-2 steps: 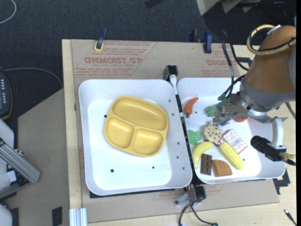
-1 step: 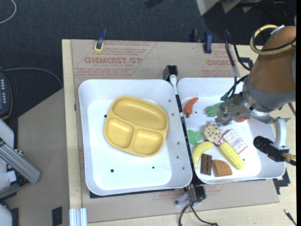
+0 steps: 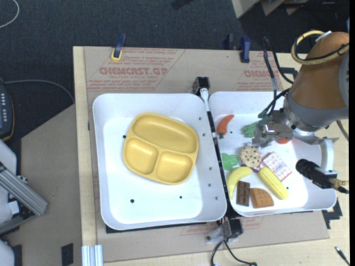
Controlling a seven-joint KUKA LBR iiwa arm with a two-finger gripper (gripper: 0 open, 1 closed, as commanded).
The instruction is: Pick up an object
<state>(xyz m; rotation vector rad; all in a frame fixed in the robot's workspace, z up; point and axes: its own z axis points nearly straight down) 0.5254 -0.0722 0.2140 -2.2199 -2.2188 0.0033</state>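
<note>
Approach/descent step, by the look of it: arm (image 3: 319,87) reaching in from the right over the right bin (image 3: 310,204), tool (image 3: 266,133) low among the toy food at the bin's far-middle. Tool state: cannot tell, tip lost in clutter and the wrist's shadow; nothing visibly held. Candidates for the pick all in the right bin: cookie (image 3: 250,157) just near-left of the tool, green piece (image 3: 249,129) right beside it at left, orange-red piece (image 3: 224,124) further left by the divider, corn (image 3: 274,183), banana (image 3: 238,176), wrapped sweet (image 3: 276,165) and two choc/wafer blocks (image 3: 252,195) toward the near edge. Left bin (image 3: 105,165) has a yellow divided tray (image 3: 161,147), well apart from the tool. Next move, judged: settle on one item, prob. cookie or green piece as closest, centre over it, lower w/o nudging neighbours, clamp, lift straight. Items packed tight, so risk of catching two or pushing one aside.
</note>
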